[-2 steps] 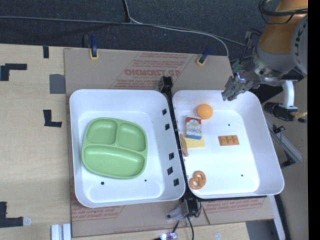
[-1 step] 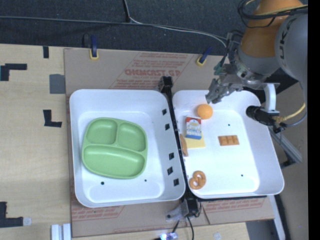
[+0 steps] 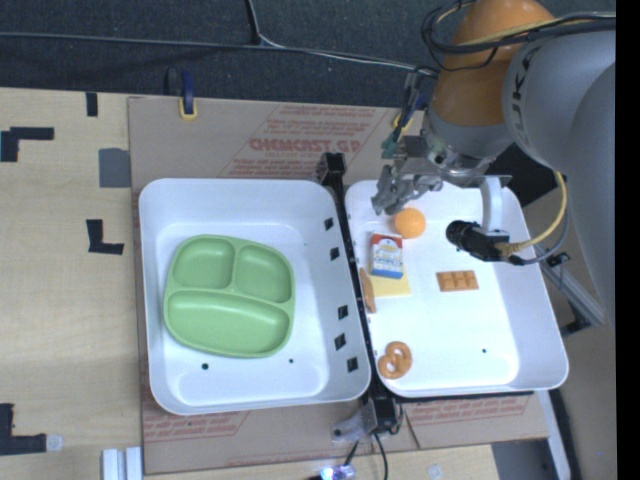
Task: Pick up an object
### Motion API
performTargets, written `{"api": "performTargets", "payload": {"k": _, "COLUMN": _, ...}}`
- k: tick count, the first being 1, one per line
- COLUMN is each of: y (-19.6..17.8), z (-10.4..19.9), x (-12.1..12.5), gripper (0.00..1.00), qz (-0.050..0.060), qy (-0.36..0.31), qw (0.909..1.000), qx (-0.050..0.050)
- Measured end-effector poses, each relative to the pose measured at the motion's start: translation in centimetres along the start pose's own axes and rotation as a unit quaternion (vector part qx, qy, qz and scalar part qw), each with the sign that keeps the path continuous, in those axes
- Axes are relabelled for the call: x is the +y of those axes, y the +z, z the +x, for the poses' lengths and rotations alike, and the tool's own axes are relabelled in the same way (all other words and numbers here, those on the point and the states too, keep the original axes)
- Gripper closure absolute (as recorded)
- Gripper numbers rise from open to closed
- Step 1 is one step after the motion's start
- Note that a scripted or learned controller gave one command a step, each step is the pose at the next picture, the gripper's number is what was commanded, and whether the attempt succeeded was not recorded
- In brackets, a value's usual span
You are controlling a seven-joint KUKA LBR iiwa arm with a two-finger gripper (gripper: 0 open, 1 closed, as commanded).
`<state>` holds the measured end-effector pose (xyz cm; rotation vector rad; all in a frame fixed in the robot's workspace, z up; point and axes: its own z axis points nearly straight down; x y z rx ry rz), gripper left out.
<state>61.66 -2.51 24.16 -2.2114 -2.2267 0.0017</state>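
Observation:
My gripper (image 3: 392, 200) hangs over the far left part of the right bin (image 3: 500, 353), just left of and above a small orange ball (image 3: 410, 223). Its dark fingers point down, with nothing seen between them. Below the ball lies a small red and white carton (image 3: 386, 255) resting on a yellow block (image 3: 391, 285). A brown waffle-like cracker (image 3: 457, 281) lies to the right of them. A pretzel (image 3: 394, 359) sits near the bin's front left corner. A thin orange-brown stick (image 3: 367, 293) lies along the bin's left wall.
The left bin (image 3: 160, 368) holds a green divided plate (image 3: 230, 295). A black cable part (image 3: 478, 240) dangles from the arm over the right bin's far side. Black clips (image 3: 331, 171) join the bins along the middle divider.

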Motion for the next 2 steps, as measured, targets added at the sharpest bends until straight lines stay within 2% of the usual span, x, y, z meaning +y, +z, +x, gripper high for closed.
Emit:
{"api": "performTargets", "payload": {"k": 1, "y": -0.2, "z": 5.1, "x": -2.1, "gripper": 1.0, "qz": 0.0, "qy": 0.0, "qw": 1.0, "qx": 0.0}}
{"api": "performTargets", "payload": {"k": 2, "y": 1.4, "z": 10.4, "x": -3.7, "gripper": 1.0, "qz": 0.001, "qy": 0.0, "qw": 1.0, "qx": 0.0}}
